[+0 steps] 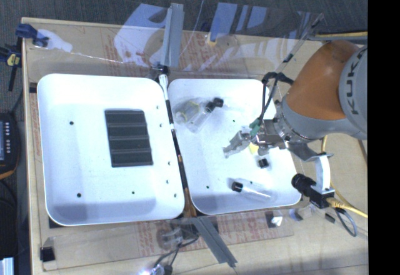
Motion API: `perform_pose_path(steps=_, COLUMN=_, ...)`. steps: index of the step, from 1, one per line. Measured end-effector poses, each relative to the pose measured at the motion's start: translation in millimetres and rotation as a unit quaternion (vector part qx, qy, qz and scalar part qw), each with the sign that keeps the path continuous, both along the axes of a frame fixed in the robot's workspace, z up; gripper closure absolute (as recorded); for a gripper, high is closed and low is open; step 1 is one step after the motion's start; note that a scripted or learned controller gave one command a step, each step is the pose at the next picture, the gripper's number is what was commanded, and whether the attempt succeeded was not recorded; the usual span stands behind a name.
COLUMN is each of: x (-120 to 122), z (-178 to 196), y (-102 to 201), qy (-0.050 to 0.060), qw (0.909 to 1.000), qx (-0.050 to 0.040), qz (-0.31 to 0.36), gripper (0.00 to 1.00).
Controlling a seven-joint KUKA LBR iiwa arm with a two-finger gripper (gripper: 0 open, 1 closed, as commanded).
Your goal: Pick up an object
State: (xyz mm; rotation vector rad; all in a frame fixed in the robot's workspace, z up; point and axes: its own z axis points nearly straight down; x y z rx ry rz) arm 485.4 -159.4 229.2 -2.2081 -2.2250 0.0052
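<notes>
Camera view shows the gripper [239,142] low in the right bin [206,199], between a clear bottle with a black cap [199,111] near the bin's far side and a clear tube with a black cap [250,189] near its front edge; whether anything sits between its tips I cannot tell; a good pick would centre on one item before closing; the left bin [56,142] holds a dark ribbed block [129,137]; both bins rest on a pale wooden bench [75,42].
</notes>
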Motion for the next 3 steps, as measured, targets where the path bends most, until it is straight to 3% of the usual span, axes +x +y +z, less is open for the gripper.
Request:
perform_pose_path(steps=1, x=26.7, z=-138.4, y=38.1, qy=-0.002, qw=0.9979, qx=-0.003, qz=0.064, gripper=0.0)
perform_pose_path(steps=2, x=27.4, z=-15.5, y=-22.8, qy=-0.004, qw=0.994, qx=-0.0011, qz=0.109, gripper=0.0)
perform_pose_path(steps=3, x=50.0, z=-138.7, y=-11.5, qy=-0.002, qw=0.9901, qx=0.0002, qz=0.141, gripper=0.0)
